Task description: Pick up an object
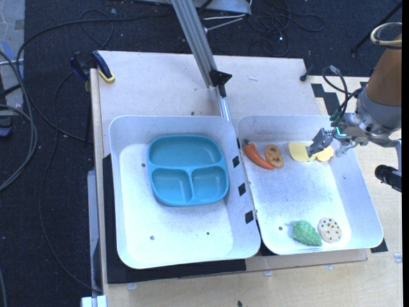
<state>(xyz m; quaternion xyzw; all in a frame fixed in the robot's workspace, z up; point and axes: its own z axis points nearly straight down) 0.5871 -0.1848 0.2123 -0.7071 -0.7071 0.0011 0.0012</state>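
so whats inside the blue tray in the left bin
The blue tray has three compartments, and no object shows in any of them. The bin floor beneath it is covered.

Right bin (358, 190) has 5 bits in it: an orange carrot (257, 155) touching a small pretzel (274, 155) up top, with a flat yellow piece (300, 151) just beside them. Near the front edge sit a green leafy lump (306, 233) and a chocolate chip cookie (330, 229), side by side and touching.
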